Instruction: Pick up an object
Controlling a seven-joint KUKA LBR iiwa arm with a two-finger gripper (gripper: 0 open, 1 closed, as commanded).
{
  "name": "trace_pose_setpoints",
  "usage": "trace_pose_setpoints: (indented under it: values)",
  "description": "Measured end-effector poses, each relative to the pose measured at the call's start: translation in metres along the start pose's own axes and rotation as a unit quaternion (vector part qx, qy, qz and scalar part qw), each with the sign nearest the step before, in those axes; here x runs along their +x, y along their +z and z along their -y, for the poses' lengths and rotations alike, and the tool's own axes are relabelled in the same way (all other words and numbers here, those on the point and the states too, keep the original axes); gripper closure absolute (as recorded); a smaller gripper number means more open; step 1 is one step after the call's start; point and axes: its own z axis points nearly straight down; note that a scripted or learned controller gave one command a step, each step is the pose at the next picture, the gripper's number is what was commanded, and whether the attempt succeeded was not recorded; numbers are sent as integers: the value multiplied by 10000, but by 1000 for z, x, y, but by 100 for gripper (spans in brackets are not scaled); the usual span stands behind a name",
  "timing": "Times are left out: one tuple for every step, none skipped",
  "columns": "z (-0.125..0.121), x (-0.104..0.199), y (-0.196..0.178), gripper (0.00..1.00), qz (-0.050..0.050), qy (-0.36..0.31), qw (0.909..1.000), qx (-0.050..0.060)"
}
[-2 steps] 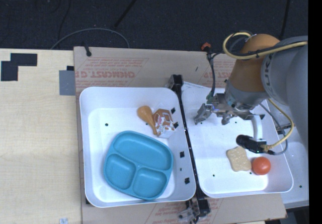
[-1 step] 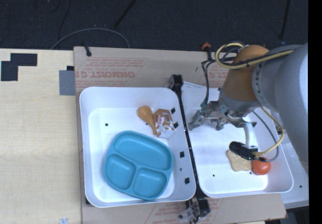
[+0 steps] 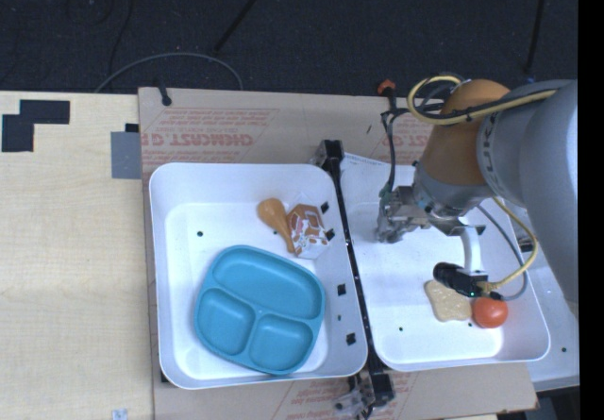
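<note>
My gripper (image 3: 394,227) hangs low over the far left part of the right bin (image 3: 406,333), above bare white floor. A tan, flat biscuit-shaped piece (image 3: 445,303) lies near the right bin's front right. A red tomato-like ball (image 3: 489,312) touches its right side. Both lie well to the right of and nearer than the gripper. In the left bin (image 3: 175,220) lie a blue divided plate (image 3: 260,308), an orange wooden spoon (image 3: 276,217) and a brown-and-white wrapped item (image 3: 308,228).
A black divider strip (image 3: 344,248) runs between the two bins. The grey arm with its orange band (image 3: 462,140) reaches in from the right over the right bin's far side. Cardboard (image 3: 236,130) lies under both bins.
</note>
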Motion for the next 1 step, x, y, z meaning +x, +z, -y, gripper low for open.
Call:
trace_pose_setpoints:
  values:
    - [2,-8,-61,100,7,5,10000,-34]
